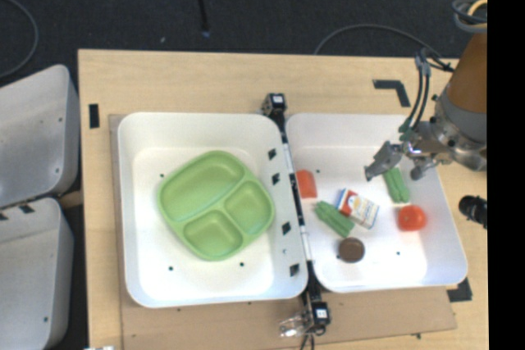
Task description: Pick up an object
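Note:
My gripper (402, 165) hangs over the right bin (328, 135), near its far right side, with its two grey fingers (380, 164) spread open. Just below and between the fingertips lies a green stick-shaped piece (398, 186) on the bin floor; nothing is clamped. An orange-red round piece (411, 217) sits right in front of it. Further left are a small white carton with red and blue print (358, 208), a green block (333, 218), a brown round piece (351, 250) and an orange block (306, 184) by the divider.
The left bin (139, 258) holds a green divided plate (215, 205). Black clips run along the divider (289, 193) between the bins. Cables (422, 90) trail down the wrist. The wooden bench (205, 78) borders both bins.

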